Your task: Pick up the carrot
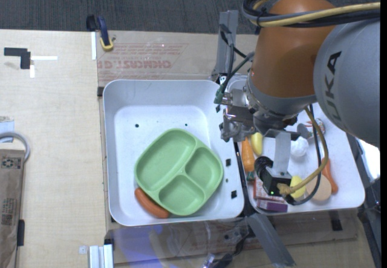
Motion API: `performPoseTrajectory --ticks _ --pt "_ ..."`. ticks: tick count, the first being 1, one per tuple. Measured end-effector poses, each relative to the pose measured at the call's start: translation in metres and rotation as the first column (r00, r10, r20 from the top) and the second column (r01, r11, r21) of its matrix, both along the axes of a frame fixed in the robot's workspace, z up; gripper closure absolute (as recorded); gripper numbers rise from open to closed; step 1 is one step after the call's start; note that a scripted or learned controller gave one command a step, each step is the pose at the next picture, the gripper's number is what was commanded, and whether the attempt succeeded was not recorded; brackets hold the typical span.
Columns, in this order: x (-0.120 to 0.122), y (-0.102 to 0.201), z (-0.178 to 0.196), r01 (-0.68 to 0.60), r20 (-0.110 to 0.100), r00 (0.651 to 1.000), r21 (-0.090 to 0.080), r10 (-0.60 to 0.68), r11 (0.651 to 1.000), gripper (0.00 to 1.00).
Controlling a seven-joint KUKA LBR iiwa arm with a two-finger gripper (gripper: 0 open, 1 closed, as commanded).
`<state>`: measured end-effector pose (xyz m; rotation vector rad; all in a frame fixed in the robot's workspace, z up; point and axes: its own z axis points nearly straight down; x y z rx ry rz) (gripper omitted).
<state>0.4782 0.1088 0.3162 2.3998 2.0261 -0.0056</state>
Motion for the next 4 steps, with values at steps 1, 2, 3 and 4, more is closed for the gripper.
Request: performPoseTrajectory --ticks 1,2,3,4 --pt "-0.001 0.022 -0.049 0.155 -0.003 0.988 -0.002 -0.155 0.988 1.0" --pt "0.035 -0.033 0.04 0.113 -0.001 0.994 -0.001 -0.113 0.994 1.0" --pt "0.001 -0.006 -0.015 -0.163 -0.003 0.987 0.001 0.163 0.987 1.0" --pt "0.0 0.025 -0.095 -0.105 -0.004 0.994 0.001 0.105 0.994 1.0"
